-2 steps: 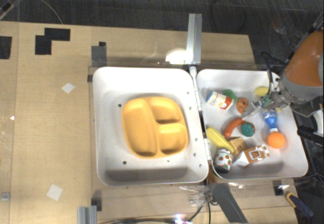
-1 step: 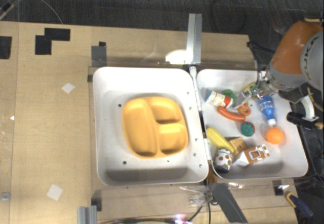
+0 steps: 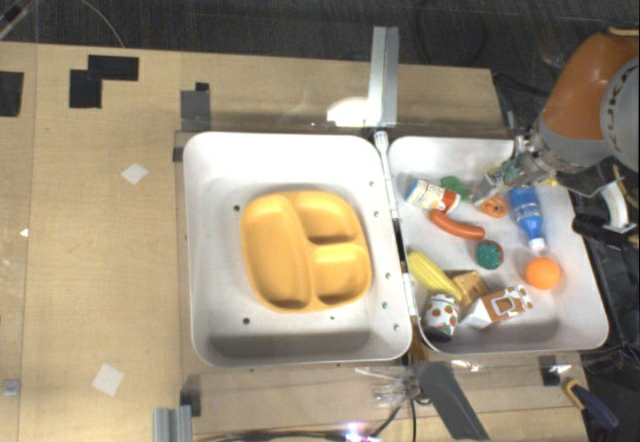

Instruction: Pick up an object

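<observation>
Several small objects crowd the right bin (image 3: 585, 325): a blue bottle (image 3: 526, 211) near its top, an orange ball (image 3: 542, 273) at five o'clock from the bottle, a red sausage (image 3: 457, 225) at the middle, a green ball (image 3: 488, 253) just beside the sausage's right end, a corn cob (image 3: 433, 273) at seven o'clock from it, and a white tube (image 3: 431, 195) at eleven. We see the gripper (image 3: 512, 171) low over the bin's upper right part, just above the bottle; we cannot tell how it is set. The left bin (image 3: 205, 230) holds a yellow divided tray (image 3: 303, 248).
</observation>
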Robot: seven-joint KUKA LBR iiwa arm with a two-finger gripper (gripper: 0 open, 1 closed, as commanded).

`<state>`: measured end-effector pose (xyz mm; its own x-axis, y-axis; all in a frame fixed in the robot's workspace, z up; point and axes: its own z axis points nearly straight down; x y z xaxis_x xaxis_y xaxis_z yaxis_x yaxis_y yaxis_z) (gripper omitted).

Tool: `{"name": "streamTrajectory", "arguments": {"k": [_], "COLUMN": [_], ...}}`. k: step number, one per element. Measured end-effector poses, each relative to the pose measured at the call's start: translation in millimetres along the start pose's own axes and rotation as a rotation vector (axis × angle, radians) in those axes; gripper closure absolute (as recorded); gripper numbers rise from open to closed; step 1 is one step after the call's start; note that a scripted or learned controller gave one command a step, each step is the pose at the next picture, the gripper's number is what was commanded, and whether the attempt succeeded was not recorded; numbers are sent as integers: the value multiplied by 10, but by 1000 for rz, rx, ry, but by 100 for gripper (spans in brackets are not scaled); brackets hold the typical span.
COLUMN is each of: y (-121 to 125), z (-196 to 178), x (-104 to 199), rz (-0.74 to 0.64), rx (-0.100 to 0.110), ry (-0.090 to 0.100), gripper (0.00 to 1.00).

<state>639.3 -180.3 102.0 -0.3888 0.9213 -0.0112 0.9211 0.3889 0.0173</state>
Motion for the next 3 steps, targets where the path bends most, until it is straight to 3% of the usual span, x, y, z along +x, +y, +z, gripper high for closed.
{"name": "streamTrajectory", "arguments": {"k": [1,2,3], "y": [451,465,-133], "z": [-1017,-785,-855], "x": [177,262,1753], "rz": [438,217,559], "rx": [7,13,16], "ry": [3,6,9], "gripper": [100,100,100]}}
